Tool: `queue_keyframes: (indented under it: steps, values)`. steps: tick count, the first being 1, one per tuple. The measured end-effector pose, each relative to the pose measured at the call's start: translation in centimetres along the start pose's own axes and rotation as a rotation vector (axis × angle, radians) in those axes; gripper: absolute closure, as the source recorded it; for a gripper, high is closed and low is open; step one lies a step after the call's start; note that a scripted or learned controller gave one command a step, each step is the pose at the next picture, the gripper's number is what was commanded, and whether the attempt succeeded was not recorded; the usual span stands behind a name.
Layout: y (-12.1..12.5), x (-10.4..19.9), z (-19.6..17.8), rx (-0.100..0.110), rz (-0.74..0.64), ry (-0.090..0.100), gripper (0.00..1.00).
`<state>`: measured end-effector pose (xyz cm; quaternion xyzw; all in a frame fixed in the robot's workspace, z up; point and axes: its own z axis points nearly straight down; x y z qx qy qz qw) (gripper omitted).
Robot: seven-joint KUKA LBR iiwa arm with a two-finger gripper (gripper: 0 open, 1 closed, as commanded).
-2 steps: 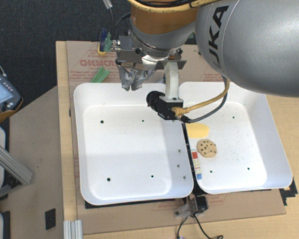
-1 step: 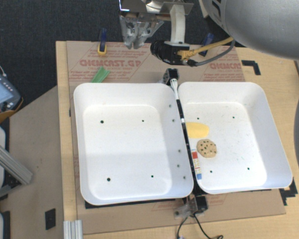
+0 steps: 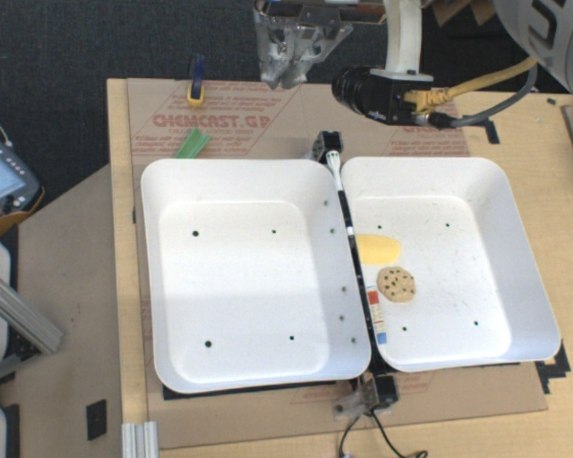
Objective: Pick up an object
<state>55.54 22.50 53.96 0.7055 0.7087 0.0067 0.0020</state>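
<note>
your gripper (image 3: 285, 72) hangs above the bench behind the left bin (image 3: 172, 256); i cannot tell its state. the cookie (image 3: 395, 283) and yellow piece (image 3: 376, 249) lie in the right bin (image 3: 516, 256), near the divider.

A brown cardboard sheet (image 3: 220, 122) printed with red lettering covers the bench top, over dark carpeted floor (image 3: 67, 36). A yellow clamp (image 3: 197, 92) and a green scrap (image 3: 192, 144) sit near its far edge, under even light

The gripper (image 3: 288, 65) hangs above the bench, beyond the bins; cookie (image 3: 395, 283) and yellow piece (image 3: 377, 249) lie well below-right of it.
</note>
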Motion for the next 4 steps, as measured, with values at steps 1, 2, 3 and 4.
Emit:
queue_keyframes:
  steps: [1, 2, 3, 4]
  values:
    - [2.0, -0.2, 14.1, 0.027, 0.007, -0.013, 1.00]
    - [-3.7, -0.1, 10.5, 0.015, 0.001, -0.006, 1.00]
    - [-7.8, -2.8, 27.6, 0.032, 0.007, -0.015, 1.00]
    - [-7.7, -1.0, 16.1, 0.001, 0.002, -0.001, 1.00]
